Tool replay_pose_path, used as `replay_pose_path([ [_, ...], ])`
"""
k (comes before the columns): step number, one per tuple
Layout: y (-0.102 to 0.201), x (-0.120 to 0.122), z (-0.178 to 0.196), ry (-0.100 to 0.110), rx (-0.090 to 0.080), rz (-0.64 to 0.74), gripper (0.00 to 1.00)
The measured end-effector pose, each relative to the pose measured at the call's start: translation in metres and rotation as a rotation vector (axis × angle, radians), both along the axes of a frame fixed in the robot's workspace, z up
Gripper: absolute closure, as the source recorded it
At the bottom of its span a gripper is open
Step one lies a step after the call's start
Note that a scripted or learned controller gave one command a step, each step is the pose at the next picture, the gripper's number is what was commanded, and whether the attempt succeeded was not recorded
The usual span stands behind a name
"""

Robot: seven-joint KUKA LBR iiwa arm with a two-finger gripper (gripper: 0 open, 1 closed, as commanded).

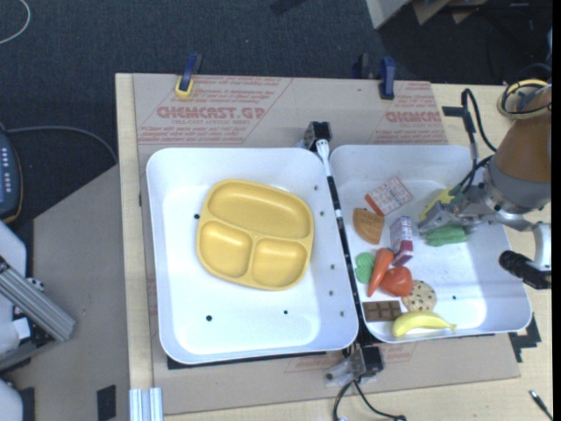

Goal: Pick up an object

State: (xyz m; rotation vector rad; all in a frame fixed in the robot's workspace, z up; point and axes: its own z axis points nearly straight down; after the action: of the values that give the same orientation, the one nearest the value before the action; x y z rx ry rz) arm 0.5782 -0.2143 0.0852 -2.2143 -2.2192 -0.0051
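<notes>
The arm reaches in from the right over the right bin (491, 310). Its gripper (436, 224) is low in the far right part of that bin, just above a green item (447, 234), with a yellow piece (436, 205) just beside it on the far side. The fingers look narrow, tips close to the green item and perhaps touching it, but I cannot tell whether anything sits between them, so I would not call this a hold.

The green item looks like the target. It appears to be a small plastic play-food piece, long and low, lying flat on the bin floor. I judge it light and stiff, with a smooth skin that may slip. The best hold is across its short width near the middle, so it does not swing or pivot out.

The rest of the toys lie in the near left part of the same bin: a carrot (380, 270), a tomato (397, 281), a cookie (420, 296), a chocolate bar (380, 310), and a banana (421, 324) at the near wall. A bread slice (369, 225), a small can (402, 233) and a red-and-white packet (387, 195) lie toward the middle. All seem light. The flat ones would be hard to pinch.

The left bin (175, 323) holds a yellow divided plate (255, 232), well apart from the gripper.
</notes>
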Motion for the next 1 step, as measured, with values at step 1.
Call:
replay_pose_path([
  [1,-0.0018,0.0006,0.0114,-0.005,-0.006,-0.001,1.0],
])
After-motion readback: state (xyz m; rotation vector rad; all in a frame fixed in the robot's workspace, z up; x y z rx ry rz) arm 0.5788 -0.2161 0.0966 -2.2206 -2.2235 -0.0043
